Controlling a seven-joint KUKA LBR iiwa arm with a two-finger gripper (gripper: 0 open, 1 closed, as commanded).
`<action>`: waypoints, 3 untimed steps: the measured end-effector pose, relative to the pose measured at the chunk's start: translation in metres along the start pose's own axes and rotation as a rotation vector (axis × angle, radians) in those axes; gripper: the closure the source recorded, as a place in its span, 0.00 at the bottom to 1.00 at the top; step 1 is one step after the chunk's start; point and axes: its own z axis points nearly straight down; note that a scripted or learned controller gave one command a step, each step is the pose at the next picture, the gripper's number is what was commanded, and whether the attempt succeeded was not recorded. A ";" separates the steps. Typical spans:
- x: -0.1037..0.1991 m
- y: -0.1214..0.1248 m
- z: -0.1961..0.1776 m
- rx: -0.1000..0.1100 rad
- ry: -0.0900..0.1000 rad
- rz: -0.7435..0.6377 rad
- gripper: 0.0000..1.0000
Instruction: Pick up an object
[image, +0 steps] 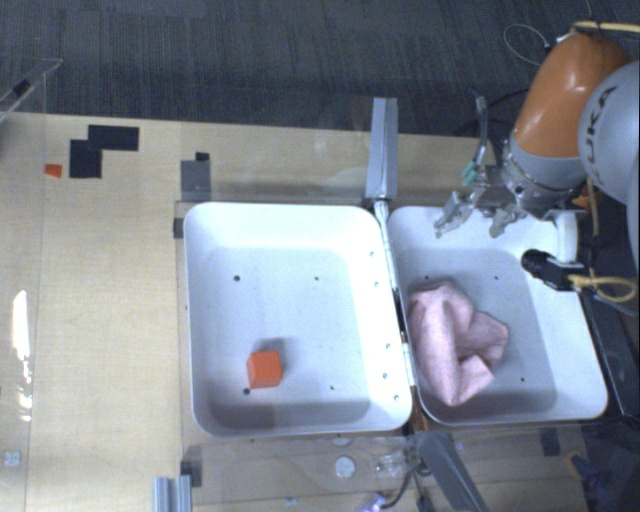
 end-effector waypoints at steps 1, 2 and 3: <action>-0.035 -0.032 0.109 -0.006 -0.001 -0.103 0.00; -0.051 -0.076 0.116 -0.011 -0.004 -0.235 0.00; -0.047 -0.128 0.100 -0.005 -0.003 -0.441 0.00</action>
